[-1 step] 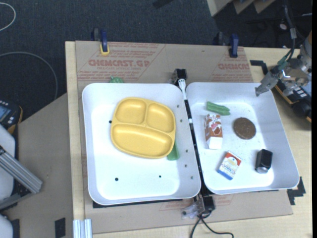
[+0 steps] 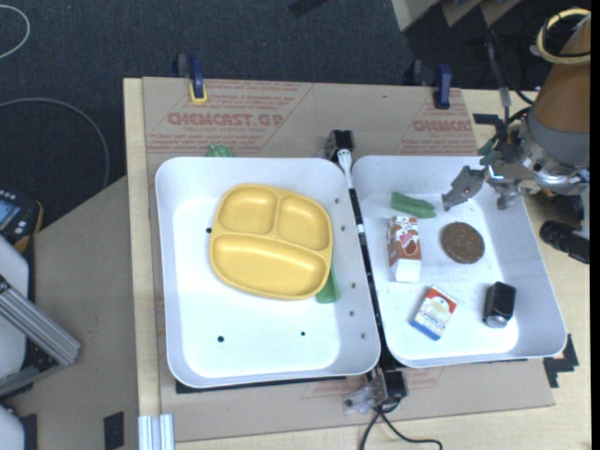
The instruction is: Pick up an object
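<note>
The right bin (image 2: 539, 340) holds several small items. A green strip (image 2: 412, 204) lies near its back, with a red-and-white carton (image 2: 404, 247) in front of it. A brown round disc (image 2: 463, 242) sits to the carton's right. Toward the front lie a small red, white and blue box (image 2: 433, 312) and a black block (image 2: 499, 304). My gripper (image 2: 483, 193) hangs over the bin's back right, just above and behind the brown disc. Its fingers (image 2: 459, 191) stand open with nothing between them.
In the left bin (image 2: 187, 336) lies a yellow divided plate (image 2: 272, 242) with a green piece (image 2: 327, 289) poking out under its right edge. Another green scrap (image 2: 219, 151) rests on the board behind that bin. Blue clamps (image 2: 195, 75) hold the board's back edge.
</note>
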